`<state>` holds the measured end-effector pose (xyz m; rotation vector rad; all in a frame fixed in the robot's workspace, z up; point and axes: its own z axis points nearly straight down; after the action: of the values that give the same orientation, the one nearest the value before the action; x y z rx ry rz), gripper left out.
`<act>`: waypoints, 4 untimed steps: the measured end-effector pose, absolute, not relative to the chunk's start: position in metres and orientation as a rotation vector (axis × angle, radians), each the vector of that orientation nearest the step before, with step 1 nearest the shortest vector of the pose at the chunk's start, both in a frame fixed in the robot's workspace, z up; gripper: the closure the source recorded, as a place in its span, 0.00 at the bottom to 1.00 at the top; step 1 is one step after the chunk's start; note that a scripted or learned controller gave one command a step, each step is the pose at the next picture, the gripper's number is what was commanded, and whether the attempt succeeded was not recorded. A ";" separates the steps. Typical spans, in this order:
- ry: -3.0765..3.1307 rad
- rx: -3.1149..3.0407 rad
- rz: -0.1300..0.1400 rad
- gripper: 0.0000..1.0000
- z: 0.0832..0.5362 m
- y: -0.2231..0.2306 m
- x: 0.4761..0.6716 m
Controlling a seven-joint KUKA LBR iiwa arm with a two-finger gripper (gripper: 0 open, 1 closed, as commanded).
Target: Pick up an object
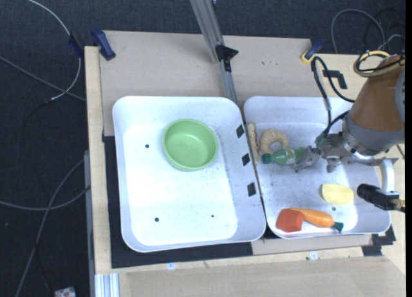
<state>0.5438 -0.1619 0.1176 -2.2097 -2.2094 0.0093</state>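
My gripper [318, 162] hangs low over the right bin [290, 105], near its middle. Its two fingers stand apart, open, with bare bin floor between them. The left finger [304, 160] is right at the cap end of a small green bottle [278, 157] that lies on its side. A tan rope ring [273, 140] lies just behind the bottle. A pale yellow lemon-like piece [337, 193] rests in front of the gripper. An orange carrot [317, 218] and a red piece [289, 221] lie along the bin's front wall.
The left bin [129, 180] holds a green bowl [190, 143] in its back half. A metal pole [205, 12] slants down to the gap between the bins. Black cables [328, 89] trail from the arm over the right bin's back edge.
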 end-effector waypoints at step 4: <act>-2.230 -2.215 -0.009 1.00 0.250 -0.114 0.569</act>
<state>0.5691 -0.1143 0.2496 -2.2155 -2.2295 -0.0086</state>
